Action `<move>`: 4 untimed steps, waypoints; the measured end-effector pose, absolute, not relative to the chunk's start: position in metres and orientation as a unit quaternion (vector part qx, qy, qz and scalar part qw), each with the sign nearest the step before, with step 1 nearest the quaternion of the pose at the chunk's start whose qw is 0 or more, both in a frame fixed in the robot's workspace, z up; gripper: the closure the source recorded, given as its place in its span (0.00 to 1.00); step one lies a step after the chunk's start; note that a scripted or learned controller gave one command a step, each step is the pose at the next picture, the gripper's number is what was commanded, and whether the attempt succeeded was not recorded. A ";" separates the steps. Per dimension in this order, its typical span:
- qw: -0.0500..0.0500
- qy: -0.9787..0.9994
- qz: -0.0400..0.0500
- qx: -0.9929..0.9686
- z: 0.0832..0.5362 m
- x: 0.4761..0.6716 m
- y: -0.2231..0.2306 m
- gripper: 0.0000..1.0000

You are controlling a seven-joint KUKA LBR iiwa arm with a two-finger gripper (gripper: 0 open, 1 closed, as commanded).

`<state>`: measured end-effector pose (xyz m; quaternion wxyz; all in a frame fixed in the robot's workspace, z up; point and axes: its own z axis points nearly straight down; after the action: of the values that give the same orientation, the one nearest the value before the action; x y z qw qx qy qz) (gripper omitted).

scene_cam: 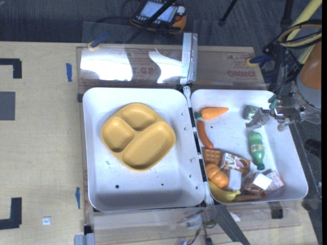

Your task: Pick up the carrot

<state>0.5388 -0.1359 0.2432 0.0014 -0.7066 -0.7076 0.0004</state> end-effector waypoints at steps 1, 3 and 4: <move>-0.001 -0.697 0.000 -0.717 0.184 0.661 -0.088 0.00; 0.001 -0.801 0.000 -0.599 0.086 0.646 -0.101 0.00; 0.012 -0.908 0.006 -0.418 0.085 0.661 -0.110 0.00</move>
<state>0.6608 -0.1099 0.0851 0.0117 -0.4181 -0.9083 0.0060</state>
